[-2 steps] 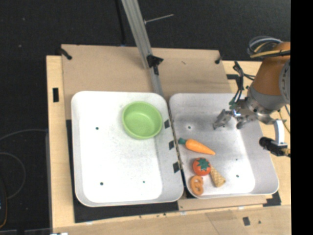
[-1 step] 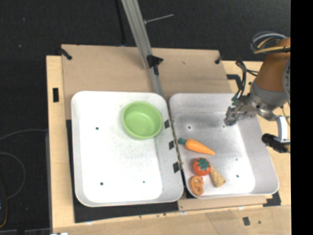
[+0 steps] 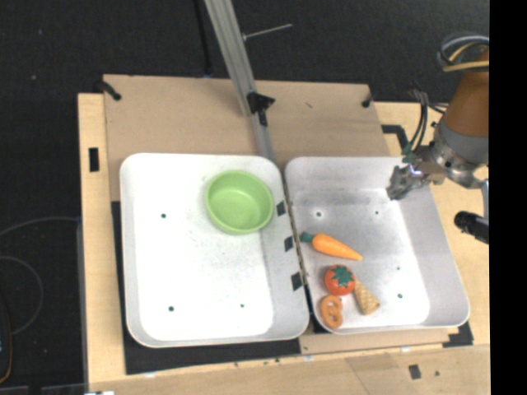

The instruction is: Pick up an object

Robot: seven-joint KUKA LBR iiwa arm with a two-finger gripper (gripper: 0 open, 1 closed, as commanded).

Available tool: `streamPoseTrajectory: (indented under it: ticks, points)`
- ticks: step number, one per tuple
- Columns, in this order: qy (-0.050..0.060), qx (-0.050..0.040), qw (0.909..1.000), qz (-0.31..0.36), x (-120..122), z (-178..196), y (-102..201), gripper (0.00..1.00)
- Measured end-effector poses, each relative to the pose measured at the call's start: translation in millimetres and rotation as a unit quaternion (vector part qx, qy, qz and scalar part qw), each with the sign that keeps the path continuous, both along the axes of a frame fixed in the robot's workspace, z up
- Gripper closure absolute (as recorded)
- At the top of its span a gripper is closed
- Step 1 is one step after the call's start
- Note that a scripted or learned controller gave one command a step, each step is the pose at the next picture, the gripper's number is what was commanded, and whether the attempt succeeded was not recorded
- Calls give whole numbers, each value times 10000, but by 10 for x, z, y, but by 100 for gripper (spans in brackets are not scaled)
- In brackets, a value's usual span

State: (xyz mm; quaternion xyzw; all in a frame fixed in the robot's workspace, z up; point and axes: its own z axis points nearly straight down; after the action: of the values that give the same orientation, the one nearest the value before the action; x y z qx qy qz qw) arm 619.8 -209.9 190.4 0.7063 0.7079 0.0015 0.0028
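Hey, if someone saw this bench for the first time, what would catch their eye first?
Probably the bright green bowl, alone near the upper right corner of the left bin. Next, the cluster of toy food in the right bin's lower left: an orange carrot, a red tomato and two smaller pieces below. The gripper sits over that bin's upper right edge.

- The table (image 3: 95,220) was light wood, with a brown board (image 3: 181,118) lying across its far part.
- Two shallow white bins sat side by side on it, their inner edges touching: the left bin (image 3: 156,270) and the right bin (image 3: 412,253).
- A grey metal rail (image 3: 230,48) slanted down from the top of the view to the far edge where the bins met.
- The floor (image 3: 49,39) around the table was dark.
- A thin cable (image 3: 25,262) curved over the floor at the left.
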Motion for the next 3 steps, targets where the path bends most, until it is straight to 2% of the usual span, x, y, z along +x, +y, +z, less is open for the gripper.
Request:
streamPoseTrajectory:
  ticks: [1,2,3]
  points:
    - [-10,-4,10000,7,-49,577,61,100]
    - [11,3,10000,12,-40,744,51,100]
    - [29,8,10000,21,129,658,566,100]
